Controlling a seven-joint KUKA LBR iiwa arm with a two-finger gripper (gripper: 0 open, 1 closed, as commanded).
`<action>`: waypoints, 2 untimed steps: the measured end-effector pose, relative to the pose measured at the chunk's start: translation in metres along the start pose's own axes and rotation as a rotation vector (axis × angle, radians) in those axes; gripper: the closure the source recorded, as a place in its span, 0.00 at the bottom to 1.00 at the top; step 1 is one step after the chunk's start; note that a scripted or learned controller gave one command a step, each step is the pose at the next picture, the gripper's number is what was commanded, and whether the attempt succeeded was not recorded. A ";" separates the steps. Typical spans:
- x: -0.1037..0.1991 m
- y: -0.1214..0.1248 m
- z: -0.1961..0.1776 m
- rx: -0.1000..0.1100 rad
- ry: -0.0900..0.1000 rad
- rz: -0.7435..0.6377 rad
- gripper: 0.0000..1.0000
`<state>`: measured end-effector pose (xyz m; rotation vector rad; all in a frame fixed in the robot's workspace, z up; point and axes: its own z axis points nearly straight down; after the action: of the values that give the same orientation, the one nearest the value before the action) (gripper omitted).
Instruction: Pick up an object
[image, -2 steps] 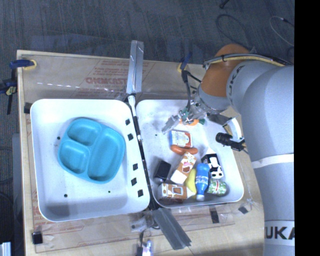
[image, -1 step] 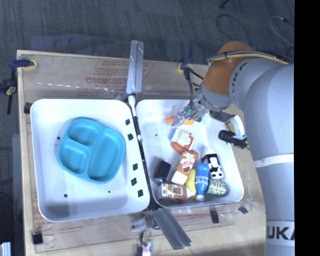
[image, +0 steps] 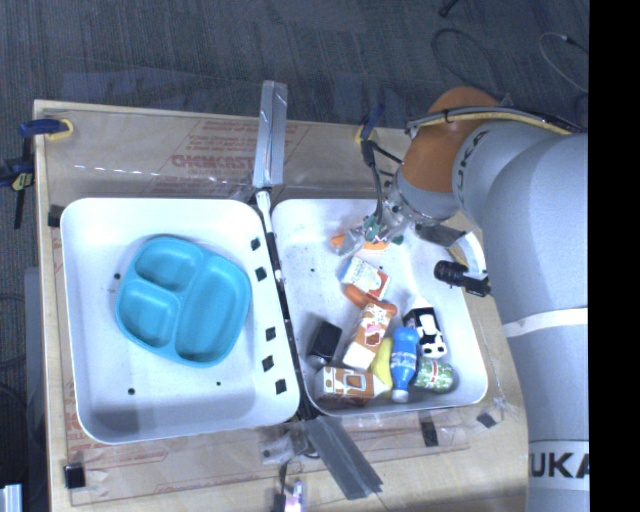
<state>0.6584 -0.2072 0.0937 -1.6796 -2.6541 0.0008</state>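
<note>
My gripper (image: 381, 222) hangs low over the far part of the right bin (image: 300, 270), below the orange wrist band. Right under its tip lies a small orange and green item (image: 358, 240); I cannot tell whether the two touch. Nearer the front, a pile lies in the same bin: a small white carton (image: 362, 271), an orange piece (image: 366, 293), a patterned box (image: 372, 330), a black box (image: 325, 340), a yellow banana (image: 383, 363), a blue bottle (image: 404, 360), a black and white toy (image: 428, 332), a green can (image: 436, 377) and a brown carton (image: 344, 384).
The left bin (image: 90, 390) holds a blue divided plate (image: 185, 298). A metal divider (image: 270, 130) runs between the bins. The grey arm (image: 530, 230) covers the right side of the bench and the right bin's far right corner.
</note>
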 end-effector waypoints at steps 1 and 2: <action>0.075 0.034 -0.111 0.000 -0.001 0.085 1.00; 0.075 0.034 -0.110 0.000 -0.001 0.086 0.00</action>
<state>0.6574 -0.1252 0.2041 -1.7920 -2.5803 0.0013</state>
